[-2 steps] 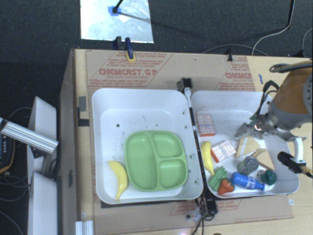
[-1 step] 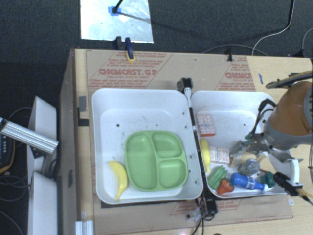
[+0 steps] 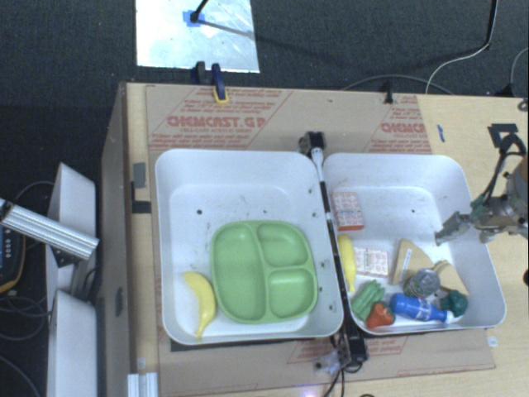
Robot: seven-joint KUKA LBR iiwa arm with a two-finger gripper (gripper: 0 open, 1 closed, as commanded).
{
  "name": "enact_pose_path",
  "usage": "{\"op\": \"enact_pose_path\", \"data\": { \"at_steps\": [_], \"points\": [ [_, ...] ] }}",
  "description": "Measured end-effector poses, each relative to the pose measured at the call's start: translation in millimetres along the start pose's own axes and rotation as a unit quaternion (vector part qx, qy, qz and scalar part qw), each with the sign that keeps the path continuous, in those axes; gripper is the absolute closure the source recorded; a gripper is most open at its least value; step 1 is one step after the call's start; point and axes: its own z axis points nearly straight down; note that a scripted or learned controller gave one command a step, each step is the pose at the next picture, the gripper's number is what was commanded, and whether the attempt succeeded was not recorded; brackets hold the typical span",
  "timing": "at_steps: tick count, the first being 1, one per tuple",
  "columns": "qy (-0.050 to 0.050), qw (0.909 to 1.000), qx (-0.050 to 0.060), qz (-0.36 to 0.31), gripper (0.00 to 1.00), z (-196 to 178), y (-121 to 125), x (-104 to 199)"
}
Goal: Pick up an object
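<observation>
The likeliest thing to pick is the cheese wedge (image 3: 407, 259), a pale yellow block with flat faces and sharp corners, lying in the right bin (image 3: 388, 172) just inside its right-hand half. The gripper (image 3: 456, 224) hangs over the bin's right wall, up and to the right of the wedge, apart from it; whether its fingers are apart or together cannot be told at this size.

To do the step well, I judge the arm should come down straight over the wedge and close across its two flat sides, staying off the round metal can (image 3: 423, 283) that touches the wedge's lower edge.

Below the wedge lies a blue bottle (image 3: 417, 308), smooth and rounded, likely to roll. To the wedge's left sit a small printed packet (image 3: 370, 260), a red-and-white carton (image 3: 347, 210) further up, and green and red toy vegetables (image 3: 370, 303) lower left.

Far to the wedge's left, the other bin holds a glossy green divided plate (image 3: 264, 271) and a curved yellow banana (image 3: 201, 302).
</observation>
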Motion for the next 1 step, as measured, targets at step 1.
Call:
{"op": "enact_pose_path", "data": {
  "at_steps": [1],
  "points": [
    [0.000,1.0000,-0.003,-0.001,0.00,111.2,16.3,61.4]
  ]
}}
